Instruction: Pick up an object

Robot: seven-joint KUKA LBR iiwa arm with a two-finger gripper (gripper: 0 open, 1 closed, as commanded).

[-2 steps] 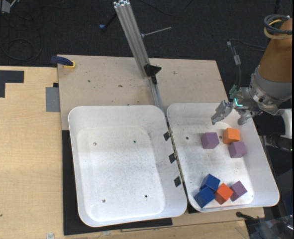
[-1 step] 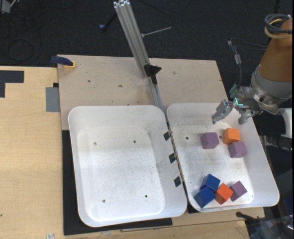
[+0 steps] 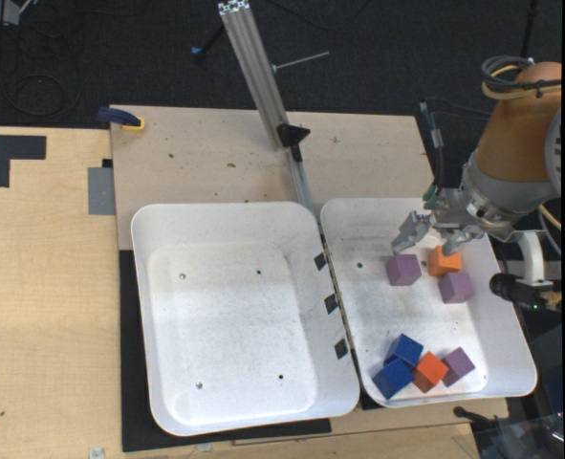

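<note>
My gripper (image 3: 427, 242) hangs over the back of the right bin (image 3: 358, 220), its two fingers spread open. No object sits between them. One fingertip is just above a purple cube (image 3: 403, 270), the other by an orange cube (image 3: 444, 262). A second purple cube (image 3: 455, 287) lies a little nearer the bin's right side. At the front of this bin sits a cluster: two blue cubes (image 3: 406, 349) (image 3: 392, 379), an orange cube (image 3: 430, 371) and a purple cube (image 3: 459, 363).
The left bin (image 3: 225, 318) lies beside the right one, with a row of black clips (image 3: 330, 302) along their shared rim. A slanted aluminium post (image 3: 258, 70) rises behind the bins. The arm's orange band (image 3: 516, 142) is at the right.
</note>
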